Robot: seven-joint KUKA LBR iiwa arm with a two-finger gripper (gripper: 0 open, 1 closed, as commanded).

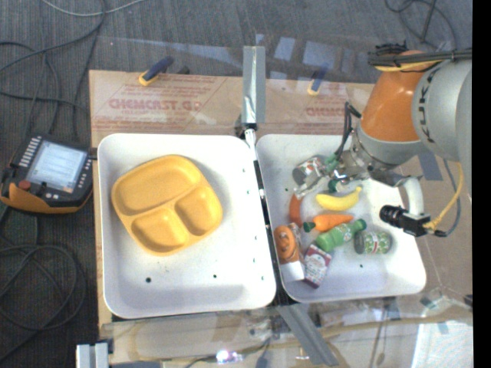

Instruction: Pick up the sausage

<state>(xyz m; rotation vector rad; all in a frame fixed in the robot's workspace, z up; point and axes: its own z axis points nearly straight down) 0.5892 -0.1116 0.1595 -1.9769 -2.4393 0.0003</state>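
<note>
The sausage (294,208) is a short reddish-orange piece lying upright along the left wall of the right bin (399,278). My gripper (336,173) hangs over the upper middle of that bin, to the right of and above the sausage and apart from it. It is just over the banana (340,199) and next to a crumpled silver item (308,172). The arm's grey and orange wrist (395,117) covers the bin's far right corner.
Around the sausage lie a carrot (334,221), a green bottle (341,236), a green can (374,242), an orange round item (286,241) and a red and white packet (316,265). The left bin (123,282) holds a yellow divided tray (167,202).
</note>
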